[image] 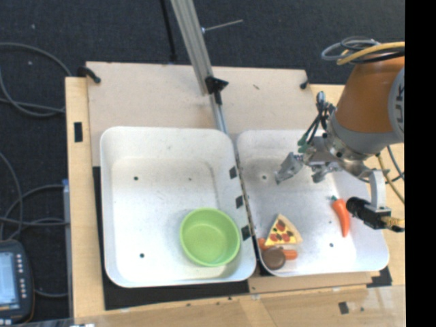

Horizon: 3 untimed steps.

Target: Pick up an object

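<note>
Green bowl [210, 236] in left bin [136, 155]; pizza slice [282, 231] in right bin [272, 148].

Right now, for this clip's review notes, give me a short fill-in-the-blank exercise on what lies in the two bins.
1. The green bowl sits in the ____ bin.
2. The toy pizza slice lies in the ____ bin.
3. The carrot is coloured ____.
4. The tool hangs over the ____ bin.

Missing words: left; right; orange; right
</note>
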### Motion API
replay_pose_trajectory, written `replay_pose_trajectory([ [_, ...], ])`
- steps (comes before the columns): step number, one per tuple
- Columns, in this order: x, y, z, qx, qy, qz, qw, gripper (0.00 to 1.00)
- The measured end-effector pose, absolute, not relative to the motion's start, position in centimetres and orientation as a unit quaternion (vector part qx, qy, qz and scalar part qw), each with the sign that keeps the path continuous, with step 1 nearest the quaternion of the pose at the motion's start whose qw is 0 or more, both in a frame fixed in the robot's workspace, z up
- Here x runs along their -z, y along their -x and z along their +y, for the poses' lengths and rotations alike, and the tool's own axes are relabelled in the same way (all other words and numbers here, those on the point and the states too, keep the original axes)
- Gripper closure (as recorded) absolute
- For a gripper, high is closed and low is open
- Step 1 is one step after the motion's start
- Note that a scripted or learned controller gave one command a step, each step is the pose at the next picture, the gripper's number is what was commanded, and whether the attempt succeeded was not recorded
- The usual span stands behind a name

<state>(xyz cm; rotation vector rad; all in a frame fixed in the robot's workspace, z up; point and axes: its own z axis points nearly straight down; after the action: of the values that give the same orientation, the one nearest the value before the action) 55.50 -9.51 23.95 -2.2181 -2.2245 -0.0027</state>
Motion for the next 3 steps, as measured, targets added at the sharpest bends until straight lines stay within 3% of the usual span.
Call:
replay_pose_trajectory([
  [1, -24.0, -55.5, -9.5, 0.0011, 0.707, -0.708, 0.000, 0.00],
  [3, -12.8, -55.8, -10.9, -0.0020, 0.708, -0.706, 0.000, 0.00],
])
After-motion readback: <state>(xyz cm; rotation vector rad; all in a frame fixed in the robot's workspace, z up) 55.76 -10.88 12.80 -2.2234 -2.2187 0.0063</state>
